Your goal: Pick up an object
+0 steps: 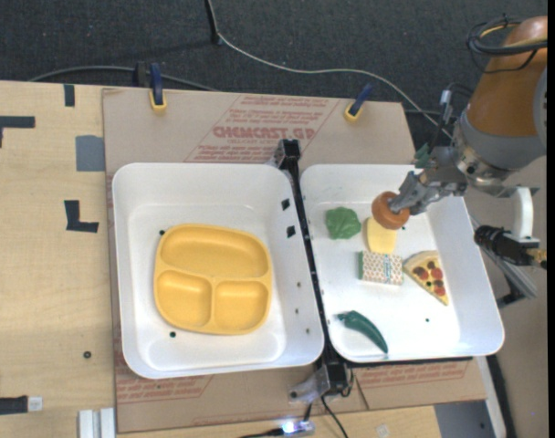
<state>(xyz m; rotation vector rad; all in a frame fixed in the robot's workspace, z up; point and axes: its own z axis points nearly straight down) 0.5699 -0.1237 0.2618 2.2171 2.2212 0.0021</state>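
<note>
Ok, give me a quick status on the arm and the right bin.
Gripper low over right white bin. Round orange-brown toy at its tip, hold unconfirmed. Pale yellow block directly beside; green lump close.

Cardboard sheet [259,130] under both bins, clamped by yellow clips [157,99].

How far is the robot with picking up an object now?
Done: the gripper has reached the right bin. In hand: it seems to pinch a small orange-brown round object, which sits just above the pale yellow piece. Left: lifting it clear; whether it is off the floor cannot be told.
</note>
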